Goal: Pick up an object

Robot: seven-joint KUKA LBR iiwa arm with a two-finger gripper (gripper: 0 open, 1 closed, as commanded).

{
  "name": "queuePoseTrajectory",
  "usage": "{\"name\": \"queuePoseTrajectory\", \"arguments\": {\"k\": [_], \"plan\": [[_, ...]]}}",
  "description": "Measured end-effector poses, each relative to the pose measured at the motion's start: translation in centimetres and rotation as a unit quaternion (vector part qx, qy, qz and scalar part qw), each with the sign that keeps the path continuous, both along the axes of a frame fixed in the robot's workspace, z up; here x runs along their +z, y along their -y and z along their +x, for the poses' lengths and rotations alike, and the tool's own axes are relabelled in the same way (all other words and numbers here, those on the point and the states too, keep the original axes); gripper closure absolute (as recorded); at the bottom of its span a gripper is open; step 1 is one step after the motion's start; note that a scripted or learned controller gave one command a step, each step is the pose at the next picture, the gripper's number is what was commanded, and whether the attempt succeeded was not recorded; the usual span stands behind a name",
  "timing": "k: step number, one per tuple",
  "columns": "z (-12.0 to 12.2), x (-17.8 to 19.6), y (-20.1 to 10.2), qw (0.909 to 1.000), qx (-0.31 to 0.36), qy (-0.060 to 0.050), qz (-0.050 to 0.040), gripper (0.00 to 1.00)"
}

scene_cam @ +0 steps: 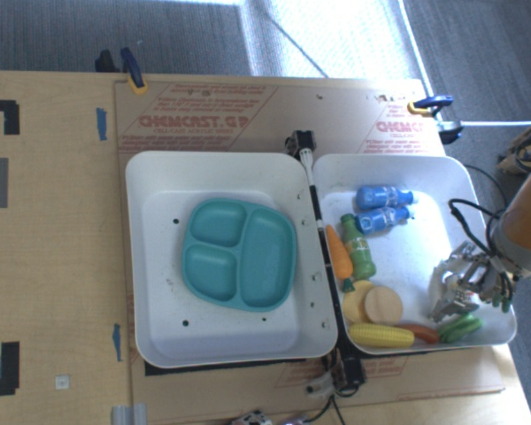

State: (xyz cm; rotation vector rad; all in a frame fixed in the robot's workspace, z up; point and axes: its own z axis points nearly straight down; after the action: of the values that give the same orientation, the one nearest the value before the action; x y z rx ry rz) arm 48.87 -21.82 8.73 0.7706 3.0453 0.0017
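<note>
My gripper (454, 301) reaches in from the right and hangs low over the near right corner of the right bin (425, 171). Its metal fingers (449, 306) point down-left and look spread, with nothing between them. Just below them lie a green pepper (461, 328) and a red chili (418, 332). A yellow corn cob (380, 335) lies along the bin's front wall. Beside it sit a tan round slice (382, 305) and a pale yellow piece (356, 306). An orange carrot (338, 252) and a green bottle (357, 247) lie near the bin's left wall. Two blue bottles (382, 208) lie further back.
The left bin (150, 237) holds a teal divided plate (240, 254). A black clip (300, 142) sits at the back where the bins meet. Cardboard (248, 113) lies under both bins, with clamps at its back corners. A black cable (471, 215) loops above the gripper.
</note>
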Motion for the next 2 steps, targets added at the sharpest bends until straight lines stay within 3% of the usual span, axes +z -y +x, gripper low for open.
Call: {"name": "queuePoseTrajectory", "arguments": {"k": [1, 2], "plan": [[0.1, 1.0, 0.0, 1.0, -0.001, 0.002, -0.0002, 1.0], [-0.8, 5.9, -2.4, 0.9889, -0.149, 0.002, -0.001, 1.0]]}}
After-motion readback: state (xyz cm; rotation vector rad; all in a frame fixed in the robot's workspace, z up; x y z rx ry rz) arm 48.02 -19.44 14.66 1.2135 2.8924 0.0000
